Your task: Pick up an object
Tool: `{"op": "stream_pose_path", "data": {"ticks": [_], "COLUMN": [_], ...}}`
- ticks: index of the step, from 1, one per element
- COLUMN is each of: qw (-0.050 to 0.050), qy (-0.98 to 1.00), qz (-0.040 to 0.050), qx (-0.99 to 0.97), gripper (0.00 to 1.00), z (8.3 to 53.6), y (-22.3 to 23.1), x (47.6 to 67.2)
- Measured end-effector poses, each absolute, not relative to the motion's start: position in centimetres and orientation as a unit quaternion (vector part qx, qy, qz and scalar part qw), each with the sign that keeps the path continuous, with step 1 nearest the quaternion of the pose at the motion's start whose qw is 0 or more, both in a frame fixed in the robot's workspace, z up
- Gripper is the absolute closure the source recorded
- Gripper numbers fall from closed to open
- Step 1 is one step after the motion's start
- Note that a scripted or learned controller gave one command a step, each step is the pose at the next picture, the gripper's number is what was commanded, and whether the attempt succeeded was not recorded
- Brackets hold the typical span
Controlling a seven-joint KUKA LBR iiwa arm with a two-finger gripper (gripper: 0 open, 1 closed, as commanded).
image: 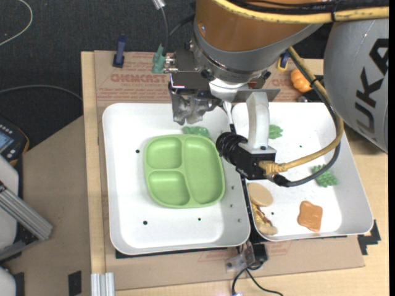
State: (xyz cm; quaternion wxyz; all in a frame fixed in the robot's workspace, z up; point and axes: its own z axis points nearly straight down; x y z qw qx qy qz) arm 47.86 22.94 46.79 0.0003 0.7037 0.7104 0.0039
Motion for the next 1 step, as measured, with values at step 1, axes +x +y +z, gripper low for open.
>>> {"op": "stream_pose_path", "data": {"ticks": [1], "qw": [0.001], "qy": [0.708], "qz": [0.0022], "qx": [0.706], "gripper": [1.0], "z": [47.63], "y": [22.54], "x": [47.95]}}
